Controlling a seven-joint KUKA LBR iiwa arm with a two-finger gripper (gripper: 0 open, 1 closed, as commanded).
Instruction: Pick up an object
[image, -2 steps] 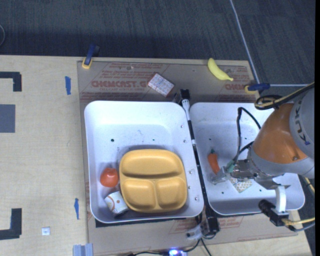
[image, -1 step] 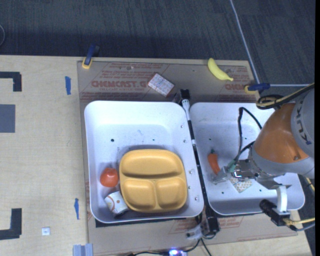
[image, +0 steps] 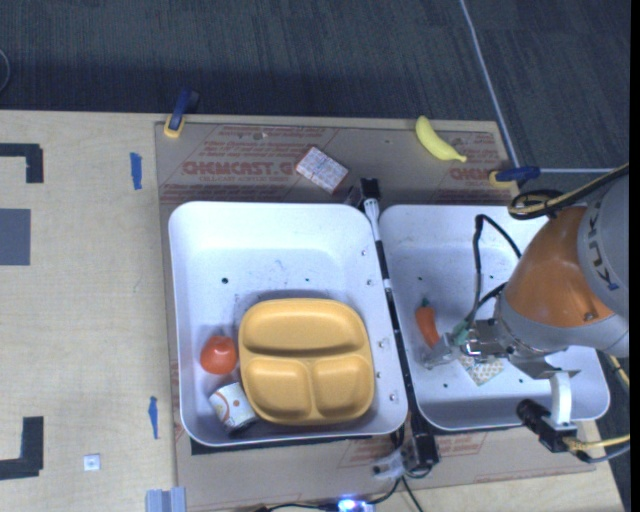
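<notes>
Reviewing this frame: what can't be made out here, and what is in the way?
- Claw, camera view: blurred and partly under the arm's wrist; its grip state is unreadable.
- Patterned flat item in the right bin: partly covered by the wrist, identity unclear.
- Small white-and-orange object in the left bin: tucked against the yellow divided tray, too small to identify.
- Arm: cut off by the right edge.

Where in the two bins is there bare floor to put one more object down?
In the left bin, the far half is bare, behind the yellow tray. Its near half is crowded by the tray, the orange ball and the small cup. In the right bin, the far left corner beyond the carrot is free.
</notes>
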